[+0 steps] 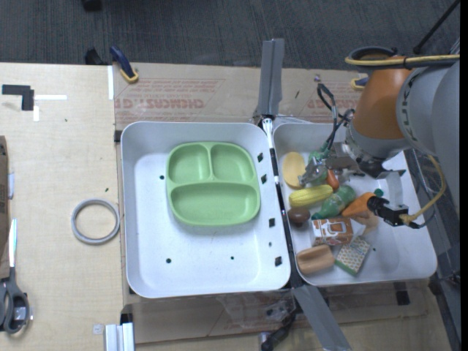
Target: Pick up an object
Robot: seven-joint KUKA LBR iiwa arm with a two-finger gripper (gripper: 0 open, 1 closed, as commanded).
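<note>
Smooth, faintly glossy white plastic in both bins (139, 218). Matt pale green plastic for the divided plate (213, 183). Light, matt wood on the bench (55, 167). Shiny plastic on the toy banana (310, 195). Dull printed cardboard (186, 97) behind.

A dark grey carpeted floor (219, 13) is seen beyond the bench's (58, 167) far edge; the bench is light wood.

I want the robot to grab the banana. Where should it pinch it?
Probably at the middle of the banana, coming straight down from above. It lies flat and long, running left to right, so the pincer could close across its narrow width. Other toys crowd its right end, so the middle looks freer.
</note>
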